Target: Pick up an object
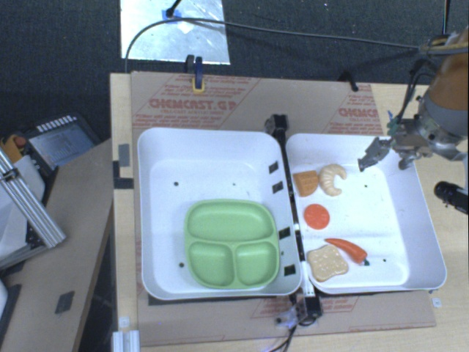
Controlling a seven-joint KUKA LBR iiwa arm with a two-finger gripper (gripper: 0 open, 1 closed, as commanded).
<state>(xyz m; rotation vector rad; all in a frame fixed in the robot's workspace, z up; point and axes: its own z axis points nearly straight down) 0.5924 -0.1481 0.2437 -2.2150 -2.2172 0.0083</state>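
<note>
The bench (242,97), a brown board with red lettering, is carrying two shallow white bins side by side. The left bin (157,196) is holding a pale green divided tray (231,242) with one long compartment at the back and two smaller ones at the front; it is sitting toward the bin's front right corner. The right bin (410,226) is holding the small food-like pieces, all gathered along its left half. The grey arm (447,116) is reaching in from the right, its orange band showing near the frame's edge, and the gripper (385,152) is hanging over the bin's back right part, well apart from every piece. Its fingers are looking spread, with nothing between them, though the dark shapes are blurring together there. A tan slice of toast (327,263) is lying at the front left corner, with a red chili pepper (347,250) just beside it on its right. An orange wedge (306,182) is sitting against the left wall, touching a pale curved croissant (334,179). A flat red-orange disc (316,216) is resting between those two pairs
</note>
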